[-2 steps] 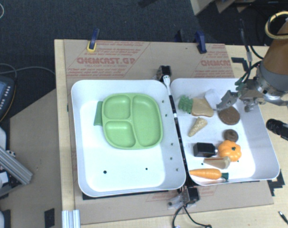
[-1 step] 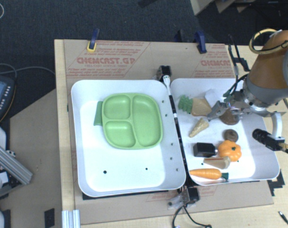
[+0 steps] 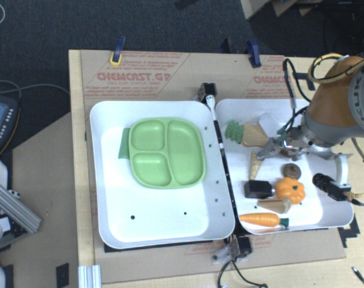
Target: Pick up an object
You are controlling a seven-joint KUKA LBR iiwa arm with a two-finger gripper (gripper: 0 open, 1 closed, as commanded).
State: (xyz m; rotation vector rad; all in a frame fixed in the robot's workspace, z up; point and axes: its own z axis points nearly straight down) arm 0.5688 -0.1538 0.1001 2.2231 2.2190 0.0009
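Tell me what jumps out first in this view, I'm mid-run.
The green divided plate lies alone in the left bin. In the right bin, small items crowd together: an orange pumpkin beside a carrot at the near edge. The grey-and-orange arm reaches in from the right, its pincer low over that clutter.

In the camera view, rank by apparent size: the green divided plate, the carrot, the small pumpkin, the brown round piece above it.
Largest to smallest:
1. green divided plate
2. carrot
3. small pumpkin
4. brown round piece
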